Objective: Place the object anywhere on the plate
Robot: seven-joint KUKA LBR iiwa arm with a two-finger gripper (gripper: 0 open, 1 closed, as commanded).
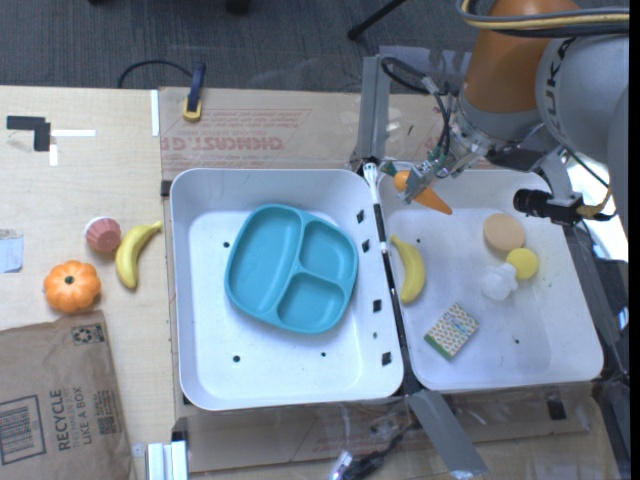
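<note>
End effector (428, 176) up at far-left corner of right bin (560, 368), fingers apparently pinched on the fat end of an orange carrot (430, 199). Carrot hanging tilted, tip pointing down-right, seemingly lifted clear of the bin floor; grip contact small and partly blurred, so hold looks marginal.

Blue three-compartment plate (292, 266) centred in left bin (190, 298), nothing on it. Divider wall between bins right beside the carrot, so transfer probably needs height before moving left, else risk of clipping the rim.

Left behind in right bin: banana (409, 268) against the left wall, tan round item (503, 233), yellow lemon-like piece (522, 262), white lump (497, 284), green sponge-like block (452, 330). All well apart from the carrot, so no snagging expected.

On tabletop (90, 183) left of bins: pumpkin (72, 286), second banana (134, 252), pink cup-like item (103, 235). Out of the path.

Judgement: pick stage done or nearly so, placement not yet started. Off-centre grip on a tapered object likely to swing or slip in transit.
</note>
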